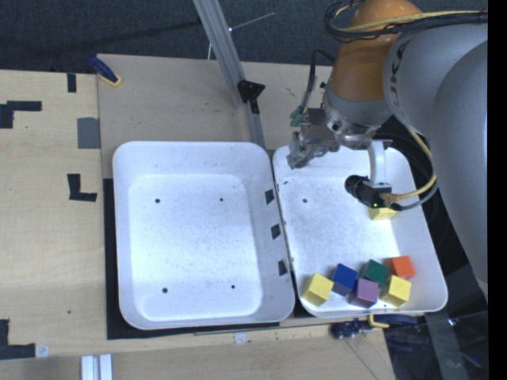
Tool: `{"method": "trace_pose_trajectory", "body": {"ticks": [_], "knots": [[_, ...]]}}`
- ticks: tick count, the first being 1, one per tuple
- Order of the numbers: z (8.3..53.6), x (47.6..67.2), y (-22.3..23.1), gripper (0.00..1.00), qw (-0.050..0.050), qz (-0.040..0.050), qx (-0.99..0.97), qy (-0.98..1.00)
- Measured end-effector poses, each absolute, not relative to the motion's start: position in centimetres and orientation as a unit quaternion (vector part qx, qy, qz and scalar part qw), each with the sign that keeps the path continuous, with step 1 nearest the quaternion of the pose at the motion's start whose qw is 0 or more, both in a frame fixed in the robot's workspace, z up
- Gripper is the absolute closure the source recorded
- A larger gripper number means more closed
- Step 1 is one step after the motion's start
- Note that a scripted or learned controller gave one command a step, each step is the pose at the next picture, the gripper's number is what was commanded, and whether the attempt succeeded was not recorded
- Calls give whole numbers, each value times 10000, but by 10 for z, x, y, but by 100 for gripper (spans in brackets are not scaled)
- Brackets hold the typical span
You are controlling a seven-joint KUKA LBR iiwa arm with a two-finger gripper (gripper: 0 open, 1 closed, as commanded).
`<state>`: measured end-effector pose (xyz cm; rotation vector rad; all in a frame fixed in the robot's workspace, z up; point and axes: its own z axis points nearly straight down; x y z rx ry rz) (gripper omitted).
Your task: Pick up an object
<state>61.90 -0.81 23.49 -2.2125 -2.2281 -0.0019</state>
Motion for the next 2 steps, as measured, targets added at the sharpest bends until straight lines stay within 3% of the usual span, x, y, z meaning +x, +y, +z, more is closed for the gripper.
{"method": "trace_pose_trajectory", "body": {"ticks": [2], "knots": [[225, 641, 98, 100, 10, 6, -7048, -7094]]}}
